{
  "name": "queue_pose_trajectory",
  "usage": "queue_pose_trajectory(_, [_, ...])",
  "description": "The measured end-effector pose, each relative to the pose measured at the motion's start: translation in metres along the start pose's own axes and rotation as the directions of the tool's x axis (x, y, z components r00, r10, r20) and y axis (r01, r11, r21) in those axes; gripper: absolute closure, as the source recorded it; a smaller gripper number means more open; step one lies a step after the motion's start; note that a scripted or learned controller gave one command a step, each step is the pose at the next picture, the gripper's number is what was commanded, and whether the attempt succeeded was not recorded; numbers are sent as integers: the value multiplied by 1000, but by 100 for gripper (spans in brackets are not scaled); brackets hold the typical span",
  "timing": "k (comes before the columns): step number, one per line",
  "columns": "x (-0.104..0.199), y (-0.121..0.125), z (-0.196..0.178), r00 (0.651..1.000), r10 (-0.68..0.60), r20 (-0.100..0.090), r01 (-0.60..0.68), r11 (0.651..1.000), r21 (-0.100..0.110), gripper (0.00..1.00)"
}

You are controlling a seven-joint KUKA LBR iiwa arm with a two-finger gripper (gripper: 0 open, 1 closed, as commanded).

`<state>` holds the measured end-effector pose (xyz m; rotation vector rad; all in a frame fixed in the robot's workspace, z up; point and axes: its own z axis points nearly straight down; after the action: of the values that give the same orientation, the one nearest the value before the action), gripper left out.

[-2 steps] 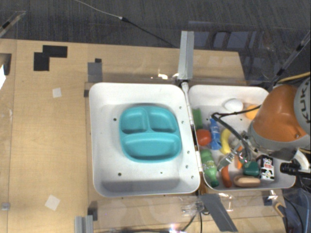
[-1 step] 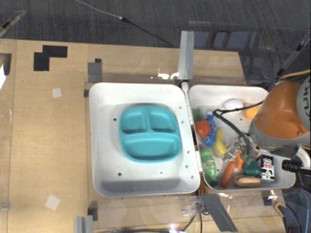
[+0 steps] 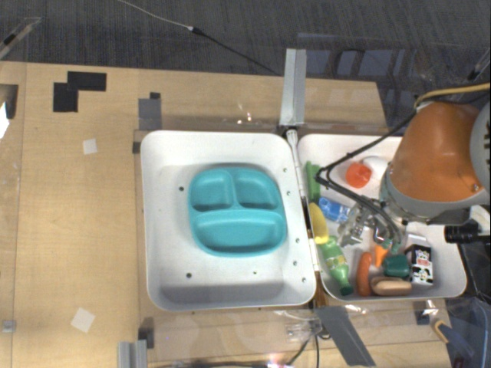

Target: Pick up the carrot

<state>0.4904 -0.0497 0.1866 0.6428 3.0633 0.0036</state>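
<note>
Slim orange toy carrot [image 3: 364,269] lies lengthwise near the front of the right shallow white bin [image 3: 453,282], wedged between a green toy vegetable [image 3: 338,263] and a brown sausage-shaped piece [image 3: 390,287]; metal two-finger hand [image 3: 368,228] hangs just above it, cannot tell whether it is apart or together. Carrot is likely light, stiff, smooth plastic, a bit slippery; best pinched across its thicker middle, neighbours crowd both sides; teal divided plate [image 3: 234,209] sits in the left bin [image 3: 165,175].

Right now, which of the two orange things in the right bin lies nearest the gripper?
The slim carrot, just below the gripper; the round orange piece sits farther up.
</note>
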Motion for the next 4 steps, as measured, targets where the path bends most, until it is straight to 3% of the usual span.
queue_pose_trajectory(1, [-27, -61, -111, 983, -181, 4, 181, 983, 3, 100])
queue_pose_trajectory(2, [-27, -60, -110, 983, -183, 1, 183, 983, 2, 0])
queue_pose_trajectory(3, [-27, -72, 47, 988, -153, -13, 153, 988, 2, 0])
queue_pose_trajectory(4, [-123, -80, 99, 974, 225, 4, -225, 974, 1, 0])
